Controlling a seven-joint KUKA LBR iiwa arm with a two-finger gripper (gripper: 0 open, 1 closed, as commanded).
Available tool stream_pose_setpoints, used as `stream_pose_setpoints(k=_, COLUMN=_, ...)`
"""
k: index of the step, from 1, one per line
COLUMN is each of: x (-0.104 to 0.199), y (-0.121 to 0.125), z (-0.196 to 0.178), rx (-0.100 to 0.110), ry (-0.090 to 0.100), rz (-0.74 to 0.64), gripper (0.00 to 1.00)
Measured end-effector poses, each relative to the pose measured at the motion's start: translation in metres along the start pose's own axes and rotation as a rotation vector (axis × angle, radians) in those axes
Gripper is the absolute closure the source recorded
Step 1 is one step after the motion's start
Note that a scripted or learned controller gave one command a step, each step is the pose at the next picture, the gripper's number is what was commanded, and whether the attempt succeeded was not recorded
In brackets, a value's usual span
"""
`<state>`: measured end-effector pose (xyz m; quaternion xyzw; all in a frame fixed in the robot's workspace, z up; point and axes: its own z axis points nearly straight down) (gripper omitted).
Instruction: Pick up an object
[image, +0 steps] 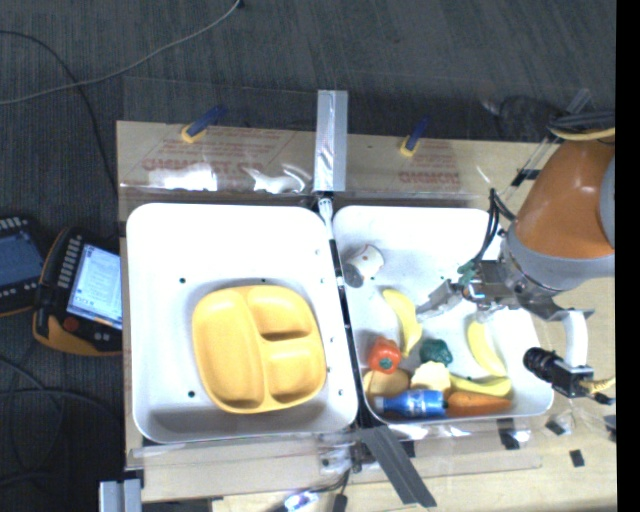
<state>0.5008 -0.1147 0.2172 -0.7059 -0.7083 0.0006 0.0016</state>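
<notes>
over the right-hand shallow white bin the grey two-finger gripper reaches in from the right on the orange-banded arm, and whether its fingers are spread or pressed together i cannot tell. just beside its tip lies a curved yellow banana, with a second yellow banana, a red tomato-like toy, a blue bottle and an orange carrot crowded toward the bin's near edge. the left white bin holds a yellow plastic divided plate.
</notes>
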Motion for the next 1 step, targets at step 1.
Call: stream_pose_setpoints(k=1, x=0.0145, y=0.0309, z=0.1096, rx=0.0, ry=0.0, rz=-0.209, gripper=0.0)
